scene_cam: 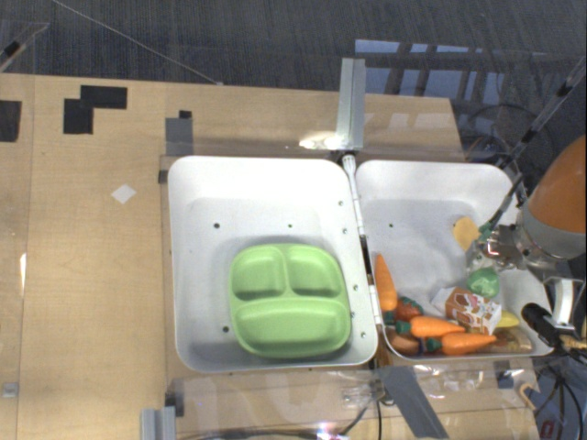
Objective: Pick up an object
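Object: a small round green plastic toy (484,283), like a play vegetable, is lying in the right white bin (413,200), toward four o'clock of that bin's floor.
Gripper: the two-finger gripper (491,248) is hanging just above the green toy, at its twelve o'clock; whether it is released or clenched I cannot tell, and nothing is showing between its tips.
Handling: it is probably light, hollow and stiff, with a smooth skin that may be slipping; taking it across its widest middle seems safest.
Neighbours: a printed orange-and-white packet (471,310) is touching it at seven o'clock; orange toy carrots (440,330) are crowding the bin's six o'clock edge; a yellow piece (466,231) is sitting at eleven o'clock.
Surface: the bin floor is looking smooth, hard and shallow-walled.
Room: the left white bin (211,200) is bearing a green divided plate (290,299); the pale wooden bench (83,273) is lying around both.
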### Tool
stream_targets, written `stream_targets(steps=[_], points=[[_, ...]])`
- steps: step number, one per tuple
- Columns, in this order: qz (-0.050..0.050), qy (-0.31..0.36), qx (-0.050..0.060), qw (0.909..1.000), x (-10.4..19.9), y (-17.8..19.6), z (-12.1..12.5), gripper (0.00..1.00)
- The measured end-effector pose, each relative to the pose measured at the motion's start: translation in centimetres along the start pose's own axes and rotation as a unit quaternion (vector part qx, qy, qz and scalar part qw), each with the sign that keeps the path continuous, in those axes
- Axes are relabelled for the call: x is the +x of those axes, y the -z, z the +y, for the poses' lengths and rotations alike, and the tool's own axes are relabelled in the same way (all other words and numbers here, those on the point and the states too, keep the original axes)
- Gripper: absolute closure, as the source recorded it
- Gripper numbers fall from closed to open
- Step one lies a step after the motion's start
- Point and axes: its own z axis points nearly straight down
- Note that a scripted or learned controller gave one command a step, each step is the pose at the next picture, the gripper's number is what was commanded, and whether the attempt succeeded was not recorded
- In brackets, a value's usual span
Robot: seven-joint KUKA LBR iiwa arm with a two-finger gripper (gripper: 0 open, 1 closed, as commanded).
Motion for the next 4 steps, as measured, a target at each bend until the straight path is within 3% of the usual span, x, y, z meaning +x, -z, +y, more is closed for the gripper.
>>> stream_targets(steps=[1, 2, 3, 4], points=[[0.001, 0.041, 0.009, 0.9991, 5.4, 4.4, -0.4, 1.0], [0.001, 0.04, 0.009, 0.9991, 5.3, 4.4, -0.4, 0.0], [0.003, 0.009, 0.006, 0.9999, 3.3, 0.8, -2.5, 0.0], [0.012, 0.014, 0.005, 0.9998, 2.3, -1.1, -3.4, 0.0]])
